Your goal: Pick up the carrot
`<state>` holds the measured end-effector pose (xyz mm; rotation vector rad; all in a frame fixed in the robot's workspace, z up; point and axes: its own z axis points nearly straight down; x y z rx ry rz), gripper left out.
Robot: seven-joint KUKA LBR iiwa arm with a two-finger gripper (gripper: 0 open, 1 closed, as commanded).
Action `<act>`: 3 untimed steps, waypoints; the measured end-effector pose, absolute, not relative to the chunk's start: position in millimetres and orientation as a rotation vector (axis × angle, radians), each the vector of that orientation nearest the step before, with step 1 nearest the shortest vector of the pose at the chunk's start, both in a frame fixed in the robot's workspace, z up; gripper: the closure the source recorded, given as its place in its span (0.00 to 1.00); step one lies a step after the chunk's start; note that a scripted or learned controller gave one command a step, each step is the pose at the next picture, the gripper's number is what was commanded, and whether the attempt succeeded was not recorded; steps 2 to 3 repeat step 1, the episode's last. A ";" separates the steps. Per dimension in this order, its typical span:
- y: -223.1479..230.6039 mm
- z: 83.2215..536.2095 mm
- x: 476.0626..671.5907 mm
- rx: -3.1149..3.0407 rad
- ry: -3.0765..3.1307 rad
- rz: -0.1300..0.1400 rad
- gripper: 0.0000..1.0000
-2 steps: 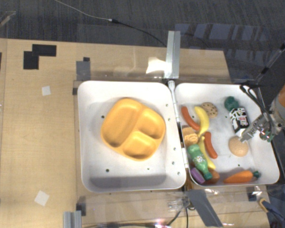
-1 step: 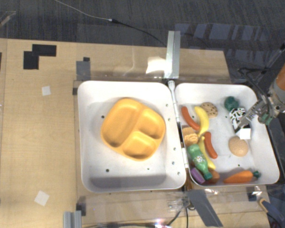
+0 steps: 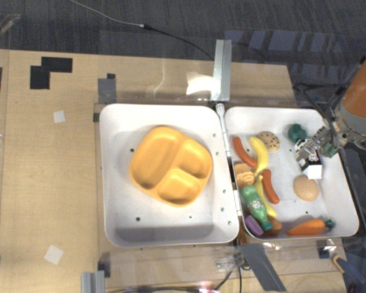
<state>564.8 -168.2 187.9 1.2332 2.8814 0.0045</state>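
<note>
The carrot, orange with a green top at its right end, lies along the front wall of the right bin, near the front right corner. My gripper hangs over the right side of that bin, well behind the carrot. A tan egg lies between them. Nothing shows in the gripper's grasp.
The right bin also holds a banana, two red sausages, a speckled cookie, a dark green piece, a green bottle and a purple piece. A yellow divided plate lies in the left bin.
</note>
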 end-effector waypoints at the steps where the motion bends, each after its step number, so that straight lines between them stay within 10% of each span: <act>1: -172.7 220.7 505.7 1.622 2.683 0.003 1.00; 3: -172.7 220.7 505.7 1.622 2.683 0.003 1.00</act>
